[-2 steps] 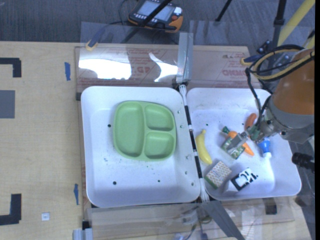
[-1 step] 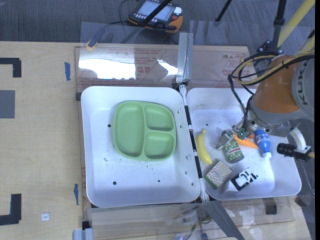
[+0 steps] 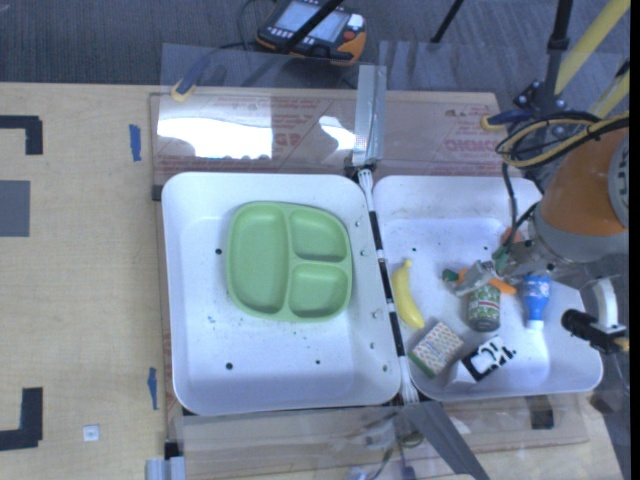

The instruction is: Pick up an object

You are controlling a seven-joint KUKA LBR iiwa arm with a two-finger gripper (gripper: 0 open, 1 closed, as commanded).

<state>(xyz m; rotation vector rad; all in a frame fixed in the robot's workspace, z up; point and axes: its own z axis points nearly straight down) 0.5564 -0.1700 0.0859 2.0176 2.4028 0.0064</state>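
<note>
The arm [image 3: 590, 203] enters at the right edge of the frame, its orange band above the right bin [image 3: 430, 218]. The gripper [image 3: 512, 258] sits low over the right half of that bin, among the clutter; whether it is parted or closed, or holds anything, cannot be told.

Right bin contents: a banana [image 3: 405, 293] near the left wall, a can [image 3: 484, 306] at centre, a blue bottle [image 3: 536, 299] just right of it, a speckled box [image 3: 437, 347] and a black-and-white item [image 3: 487, 359] along the lower edge.

The left bin [image 3: 190, 298] holds a green divided plate [image 3: 290, 260].
</note>
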